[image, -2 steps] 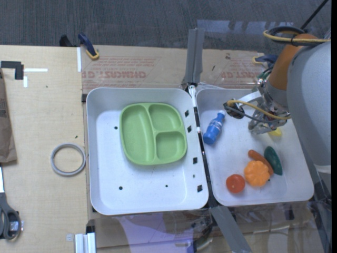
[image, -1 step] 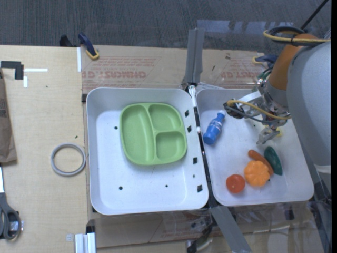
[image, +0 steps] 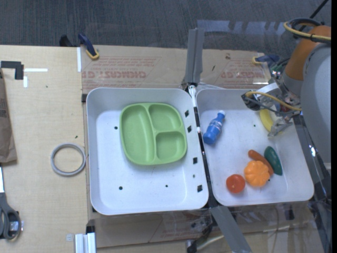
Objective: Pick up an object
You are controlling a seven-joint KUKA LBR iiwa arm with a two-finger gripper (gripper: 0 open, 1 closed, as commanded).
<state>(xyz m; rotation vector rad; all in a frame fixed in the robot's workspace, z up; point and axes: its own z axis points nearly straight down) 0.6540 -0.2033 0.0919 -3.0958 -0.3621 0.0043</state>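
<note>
The right bin holds a blue bottle lying near its left wall, and a yellow piece at its upper right. A dark green vegetable, a small orange-red piece, an orange pumpkin-like toy and a red tomato lie at its lower right. My gripper hangs low over the bin's upper right corner, right at the yellow piece and partly covering it. Nothing is clearly seen held.
The left bin holds a light green divided plate. On the bench to the left lie a grey tape ring, scissors and a brown bag. A metal divider stands between the bins at the back.
</note>
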